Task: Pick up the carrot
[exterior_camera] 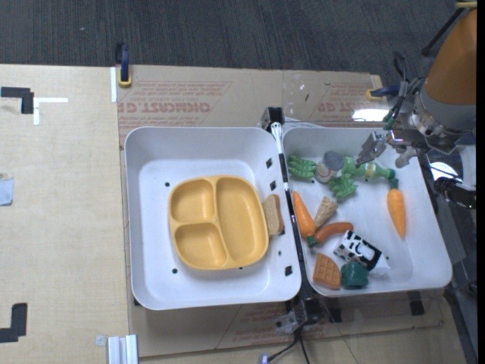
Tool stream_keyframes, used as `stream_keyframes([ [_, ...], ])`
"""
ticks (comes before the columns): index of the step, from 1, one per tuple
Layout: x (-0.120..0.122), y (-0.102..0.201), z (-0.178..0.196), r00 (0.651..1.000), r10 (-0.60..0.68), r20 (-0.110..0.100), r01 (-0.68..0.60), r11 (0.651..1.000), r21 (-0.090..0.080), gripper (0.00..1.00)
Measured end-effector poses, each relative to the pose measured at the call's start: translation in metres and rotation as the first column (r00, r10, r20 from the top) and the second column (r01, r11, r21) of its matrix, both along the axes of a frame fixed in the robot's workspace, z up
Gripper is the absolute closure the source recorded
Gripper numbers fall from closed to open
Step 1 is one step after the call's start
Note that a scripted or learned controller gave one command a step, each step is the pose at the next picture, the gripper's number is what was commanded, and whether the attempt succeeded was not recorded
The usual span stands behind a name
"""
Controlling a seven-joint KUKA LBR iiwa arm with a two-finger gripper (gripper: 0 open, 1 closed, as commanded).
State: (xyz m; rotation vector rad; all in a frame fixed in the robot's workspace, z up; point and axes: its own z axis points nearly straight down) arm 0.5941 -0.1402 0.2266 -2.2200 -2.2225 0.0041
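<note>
Right bin (424, 275): 2 carrots (396, 211), toy food; left: yellow plate (217, 222).

Directly below the tool (377, 147) green toys (350, 179) crowd the bin floor. Further toward the near rim, the carrot (396, 211) lies alone with bare white floor all round it.

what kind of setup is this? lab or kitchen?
Likely a robot manipulation lab, not a kitchen: two white bins on a bench, toy food such as a carrot and a yellow divided plate, with the gripper reaching in.
</note>
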Motion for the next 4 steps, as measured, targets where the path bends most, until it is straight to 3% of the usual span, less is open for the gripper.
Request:
stream_keyframes([
  [1,-0.031,-0.047,-0.129,0.985,0.174,-0.002,-0.174,0.985,0.011,0.00],
  [2,-0.059,-0.061,-0.131,0.983,0.183,0.011,-0.183,0.982,0.036,0.00],
  [3,-0.079,-0.061,-0.132,0.989,0.150,0.011,-0.150,0.988,0.026,0.00],
  [4,-0.080,-0.067,-0.124,0.990,0.142,0.011,-0.142,0.990,0.012,1.00],
])
